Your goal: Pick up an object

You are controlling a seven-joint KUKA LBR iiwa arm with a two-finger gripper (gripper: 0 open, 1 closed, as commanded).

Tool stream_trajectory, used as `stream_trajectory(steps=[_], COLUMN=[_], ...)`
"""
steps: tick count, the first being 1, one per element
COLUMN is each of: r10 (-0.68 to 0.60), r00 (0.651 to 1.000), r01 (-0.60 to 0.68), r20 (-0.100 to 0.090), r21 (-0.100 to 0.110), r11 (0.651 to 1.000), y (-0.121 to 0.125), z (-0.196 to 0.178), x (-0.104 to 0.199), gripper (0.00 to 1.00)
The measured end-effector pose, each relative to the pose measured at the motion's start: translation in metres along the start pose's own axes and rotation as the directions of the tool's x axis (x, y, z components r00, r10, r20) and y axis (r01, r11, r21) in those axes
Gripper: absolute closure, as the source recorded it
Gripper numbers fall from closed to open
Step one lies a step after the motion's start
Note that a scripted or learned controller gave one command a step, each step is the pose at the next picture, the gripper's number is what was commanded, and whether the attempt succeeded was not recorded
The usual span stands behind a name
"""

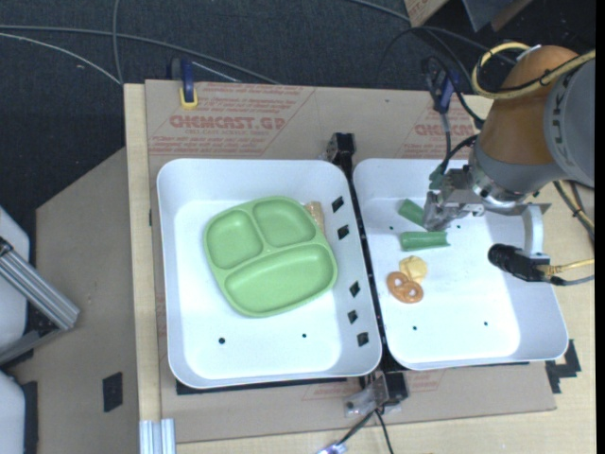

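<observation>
In the right bin (492,334) lie two green pieces: a dark green one (411,212) near the back and a flat green strip (423,241) just in front of it. A brown pretzel (406,290) and a small yellow piece (414,269) lie closer to the front. My gripper (436,218) hangs low over the gap between the two green pieces, touching or nearly touching the dark one. Its tips are hidden by the wrist body. The grey arm with its orange band (525,112) reaches in from the right.
The left bin (189,348) holds a green divided plate (271,256) with a small tan item (315,215) at its far right corner. A black divider with clips (352,253) runs between the bins. A black cylinder (515,261) sticks out beside the wrist.
</observation>
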State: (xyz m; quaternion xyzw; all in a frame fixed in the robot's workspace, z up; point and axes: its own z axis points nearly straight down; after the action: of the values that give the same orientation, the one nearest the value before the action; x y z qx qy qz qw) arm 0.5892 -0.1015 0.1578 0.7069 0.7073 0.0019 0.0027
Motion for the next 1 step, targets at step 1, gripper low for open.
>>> stream_trajectory(steps=[1], r10=[-0.001], r00=[1.0], r01=[0.001], r20=[0.0], r21=[0.002], r11=[1.0], y=[0.0015], z=[-0.0525], x=[0.0], gripper=[1.0])
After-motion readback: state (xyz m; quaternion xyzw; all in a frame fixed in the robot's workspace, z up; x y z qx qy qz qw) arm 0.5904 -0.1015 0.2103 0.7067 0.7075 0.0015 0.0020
